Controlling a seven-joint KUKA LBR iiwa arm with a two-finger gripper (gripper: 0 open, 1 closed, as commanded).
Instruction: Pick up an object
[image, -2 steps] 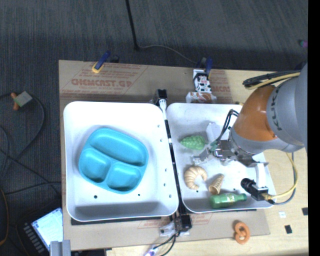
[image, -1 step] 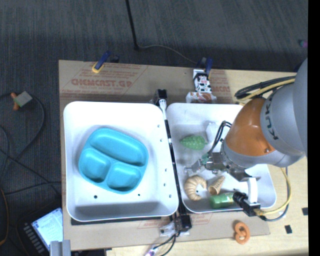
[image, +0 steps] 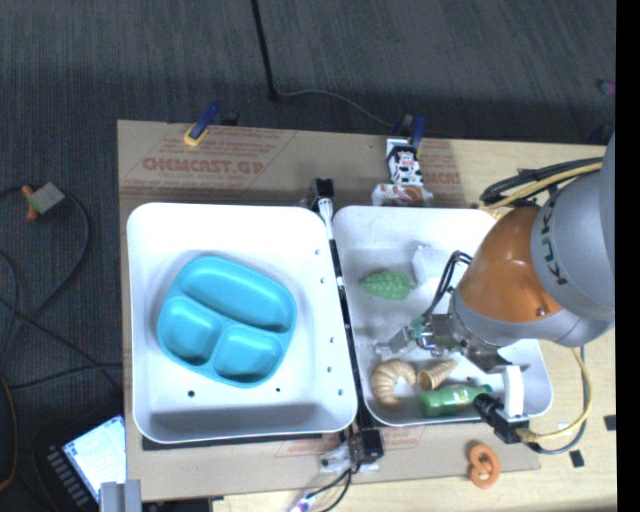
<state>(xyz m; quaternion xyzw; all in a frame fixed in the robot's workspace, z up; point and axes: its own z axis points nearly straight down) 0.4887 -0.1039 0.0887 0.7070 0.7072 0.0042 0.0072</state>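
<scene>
The right bin (image: 365, 225) holds several small items. A green leafy piece (image: 387, 285) lies near its middle, and a white object (image: 424, 262) sits just right of it. At the front lie a tan croissant (image: 392, 380), a small cone (image: 437, 375) and a green bottle (image: 452, 399) on its side. My gripper (image: 424, 335) is low in this bin, just above the croissant and cone and below the leafy piece. The orange wrist band (image: 505, 280) hides the bin's right part.
The left bin (image: 150, 225) holds a blue divided tray (image: 226, 318). A small cow figure (image: 404, 165) and blue clamps (image: 204, 124) sit on the cardboard behind the bins. An orange ring (image: 483, 462) lies in front of the right bin.
</scene>
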